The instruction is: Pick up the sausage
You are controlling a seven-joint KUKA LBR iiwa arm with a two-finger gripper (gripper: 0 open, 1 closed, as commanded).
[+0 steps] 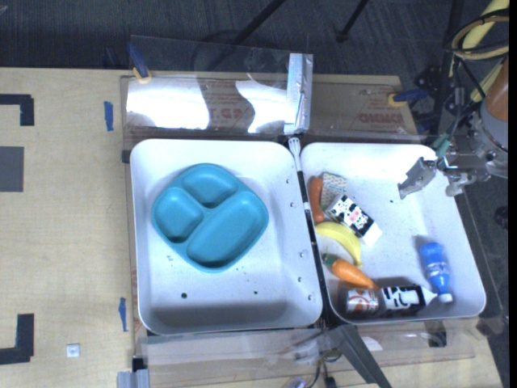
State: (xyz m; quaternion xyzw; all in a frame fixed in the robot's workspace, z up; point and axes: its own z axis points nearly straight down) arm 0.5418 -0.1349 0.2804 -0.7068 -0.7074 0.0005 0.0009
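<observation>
1. The right bin (464, 217) holds a crowded cluster along its far wall from the gripper (432, 176): the sausage (316, 197) lies tight against the divider, touching a black-and-white carton (352, 215) and just above a banana (339, 239).
2. Risk, as I judge it: descending fingers could strike the wall or carton, or close on the banana instead, since little clearance surrounds the sausage.
3. The jaws stand apart, open, holding nothing, hovering over bare floor well apart from the sausage.
</observation>
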